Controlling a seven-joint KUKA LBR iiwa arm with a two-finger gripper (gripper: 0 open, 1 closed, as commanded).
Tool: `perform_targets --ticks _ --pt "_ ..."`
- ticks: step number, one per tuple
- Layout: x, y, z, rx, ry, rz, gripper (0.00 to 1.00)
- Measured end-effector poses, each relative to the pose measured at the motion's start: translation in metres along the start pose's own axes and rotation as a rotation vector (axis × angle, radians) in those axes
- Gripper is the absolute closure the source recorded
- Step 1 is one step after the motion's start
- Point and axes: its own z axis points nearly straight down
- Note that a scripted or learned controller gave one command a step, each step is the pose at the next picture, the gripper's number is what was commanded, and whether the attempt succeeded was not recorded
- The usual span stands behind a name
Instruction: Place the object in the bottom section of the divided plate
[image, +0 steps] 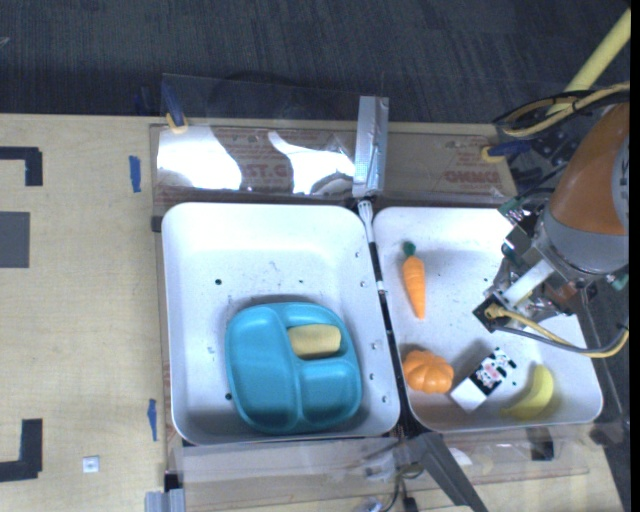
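On the pale wooden table two shallow white bins with rounded corners stand side by side, their inner rims touching. Inside the left bin lies a smooth, glossy turquoise divided plate, pushed toward the near wall. It has one long compartment at the left and two smaller ones at the right. A matte yellow-tan oval object rests in the upper right compartment, and the lower right compartment just beside it holds nothing. The far half of this bin is bare white floor with some small dark specks, so there is much free room above the plate.

The right bin holds a small orange carrot with a green top, lying near the dividing rims. A ribbed orange pumpkin sits close to the near left corner. Just beside it is a small white box with black marks, and then a rounded yellow fruit by the near wall. The print on the box is too small to read.

The grey arm with its orange band is cut off by the right edge. The pincer hangs over the right side of the right bin, well apart from the plate. It is mostly hidden by cables and the wrist, so I cannot tell if it is released or clenched.
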Motion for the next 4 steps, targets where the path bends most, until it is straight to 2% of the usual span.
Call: perform_targets --ticks 1,2,3,4 --pt "-0.011 -0.043 0.000 0.005 -0.004 0.266 1.00" --pt "0.009 -0.073 0.007 0.005 -0.004 0.343 1.00" --pt "0.008 -0.069 0.000 0.000 0.000 0.365 1.00" --pt "0.021 -0.089 -0.017 -0.001 0.001 0.363 1.00"
